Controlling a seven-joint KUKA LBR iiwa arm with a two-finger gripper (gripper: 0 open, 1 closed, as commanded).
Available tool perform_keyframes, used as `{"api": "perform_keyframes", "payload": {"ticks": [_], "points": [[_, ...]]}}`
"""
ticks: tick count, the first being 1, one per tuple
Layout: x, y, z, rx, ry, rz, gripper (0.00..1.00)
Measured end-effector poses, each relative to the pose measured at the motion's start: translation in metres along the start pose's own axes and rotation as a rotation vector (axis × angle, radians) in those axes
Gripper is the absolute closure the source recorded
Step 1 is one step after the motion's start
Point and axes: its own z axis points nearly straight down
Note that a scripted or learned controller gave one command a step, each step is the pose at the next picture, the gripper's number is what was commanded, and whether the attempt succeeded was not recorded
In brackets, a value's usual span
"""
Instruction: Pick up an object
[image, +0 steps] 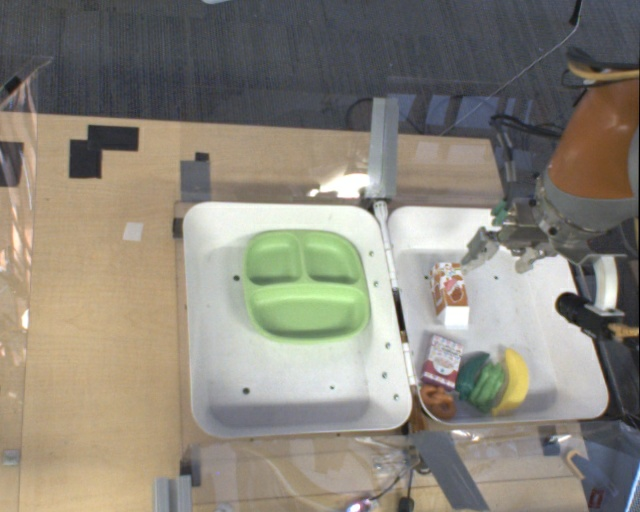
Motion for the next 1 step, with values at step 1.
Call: {"api": "perform_keyframes", "payload": {"ticks": [1], "points": [[0.0084,0.0017,0.1347,0.001,0.000,-0.086,0.00]]}}
